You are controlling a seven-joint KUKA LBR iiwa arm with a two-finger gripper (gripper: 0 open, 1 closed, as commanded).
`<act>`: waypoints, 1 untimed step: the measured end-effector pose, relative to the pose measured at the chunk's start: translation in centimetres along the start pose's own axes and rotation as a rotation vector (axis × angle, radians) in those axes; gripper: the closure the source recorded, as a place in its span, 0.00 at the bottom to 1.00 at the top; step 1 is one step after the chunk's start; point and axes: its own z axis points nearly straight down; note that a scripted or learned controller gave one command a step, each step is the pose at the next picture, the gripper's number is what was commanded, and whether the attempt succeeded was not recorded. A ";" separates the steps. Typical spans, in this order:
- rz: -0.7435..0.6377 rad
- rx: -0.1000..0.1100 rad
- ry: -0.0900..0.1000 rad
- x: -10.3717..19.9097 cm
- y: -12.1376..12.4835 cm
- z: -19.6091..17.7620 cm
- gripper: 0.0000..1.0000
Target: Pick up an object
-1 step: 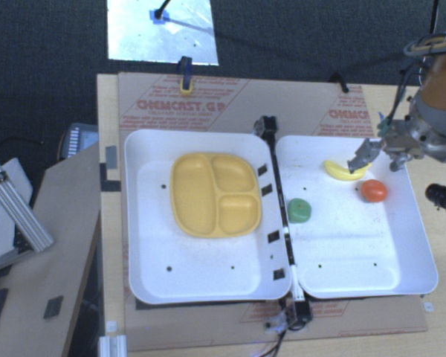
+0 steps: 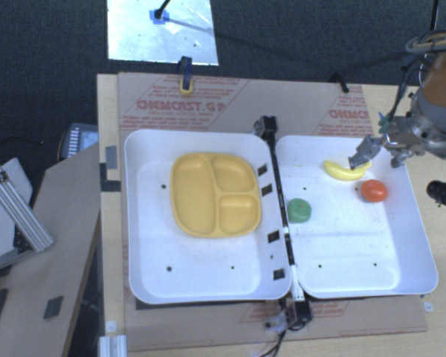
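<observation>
Nearest us, the green ball (image 2: pixel 299 210) lies in the right bin (image 2: pixel 401 274); beyond it the orange tomato (image 2: pixel 373 191) sits beside the yellow banana (image 2: pixel 345 172). We see the gripper (image 2: pixel 377 152) above the banana, jaws spread, holding nothing. The yellow tray (image 2: pixel 214 194) fills the left bin (image 2: pixel 149 274); the board (image 2: pixel 180 104) reads "CHEMCAST"

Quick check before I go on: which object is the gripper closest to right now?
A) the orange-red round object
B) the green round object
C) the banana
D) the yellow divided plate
C. The gripper hangs right above the banana in the right bin.
</observation>
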 end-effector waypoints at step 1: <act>0.000 0.002 0.000 0.3 0.9 5.6 0.00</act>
